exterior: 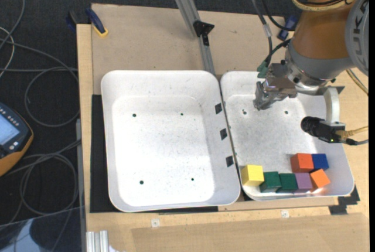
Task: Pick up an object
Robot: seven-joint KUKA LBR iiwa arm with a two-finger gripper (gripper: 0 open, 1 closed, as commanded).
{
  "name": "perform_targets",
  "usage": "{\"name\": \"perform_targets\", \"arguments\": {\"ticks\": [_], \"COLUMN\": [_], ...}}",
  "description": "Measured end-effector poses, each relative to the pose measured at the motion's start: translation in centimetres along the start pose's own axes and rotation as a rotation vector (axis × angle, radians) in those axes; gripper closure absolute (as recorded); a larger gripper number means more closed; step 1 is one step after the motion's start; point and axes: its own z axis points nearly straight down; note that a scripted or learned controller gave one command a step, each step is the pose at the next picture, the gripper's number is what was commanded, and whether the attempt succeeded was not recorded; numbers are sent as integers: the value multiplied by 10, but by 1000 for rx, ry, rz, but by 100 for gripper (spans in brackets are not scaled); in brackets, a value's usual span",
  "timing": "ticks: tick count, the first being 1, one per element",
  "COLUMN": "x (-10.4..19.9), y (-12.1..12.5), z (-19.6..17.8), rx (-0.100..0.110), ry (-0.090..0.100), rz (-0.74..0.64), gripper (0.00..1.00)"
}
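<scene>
Several small blocks lie huddled along the near edge of the right bin [234,98]: a yellow block [253,174], two green blocks [279,181], a purple block [304,181], two orange blocks [304,161] and a blue block [320,160]. My gripper [262,103] hangs over the far part of that bin, well away from the blocks, with its dark fingers pointing down. Nothing shows between the fingers.
The left bin [111,89] sits beside the right one, with black clips along the shared rim. A slanted metal pole [190,13] rises behind the bins. A black cylindrical part [316,127] sticks out over the right bin's right side. Cables lie on the floor at left.
</scene>
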Motion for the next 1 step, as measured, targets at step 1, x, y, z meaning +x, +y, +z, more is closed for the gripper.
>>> {"name": "perform_targets", "arguments": {"ticks": [1], "x": [45], "y": [16], "z": [-2], "rx": [-1], "ry": [-1], "rz": [1], "gripper": [100]}}
